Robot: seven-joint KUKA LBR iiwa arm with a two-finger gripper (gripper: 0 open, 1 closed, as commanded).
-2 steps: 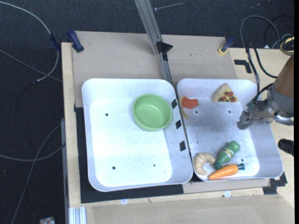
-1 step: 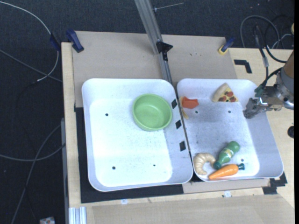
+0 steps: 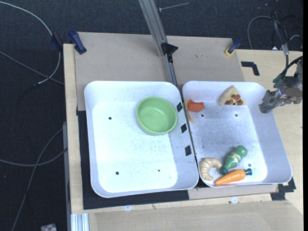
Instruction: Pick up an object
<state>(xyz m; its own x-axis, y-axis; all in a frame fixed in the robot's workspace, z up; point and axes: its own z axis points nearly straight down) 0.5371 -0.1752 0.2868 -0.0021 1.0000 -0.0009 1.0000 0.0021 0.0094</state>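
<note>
The worktop [image 3: 120, 64] carries two shallow white bins side by side: the left bin [image 3: 103, 143] holds a green bowl [image 3: 157, 115], and the right bin [image 3: 262, 143] holds all the small toy foods. The gripper [image 3: 268, 103] hangs at the far right rim of the right bin, near its upper corner, and it has nothing in it; whether it is open or closed the view does not allow to tell, because it is small and dark there. The main risk is the bowl, the largest thing: it is wide and round, so a two-finger gripper would probably slide off unless it takes the thin rim, and it also lies well apart from the arm. In the right bin the danger is the crowded lower corner, where a croissant [image 3: 210, 167], a green bottle-like toy [image 3: 234, 157] and a carrot [image 3: 231, 176] lie touching or nearly touching, close to the wall; a descent there could strike the wall or push two things together. The pizza slice [image 3: 232, 96], a flat yellow wedge with red spots, lies near the upper wall, nearest to the gripper, but its low shape may give little to grip. The small orange-red piece [image 3: 195, 105] sits just beside the bin's left wall.
</note>
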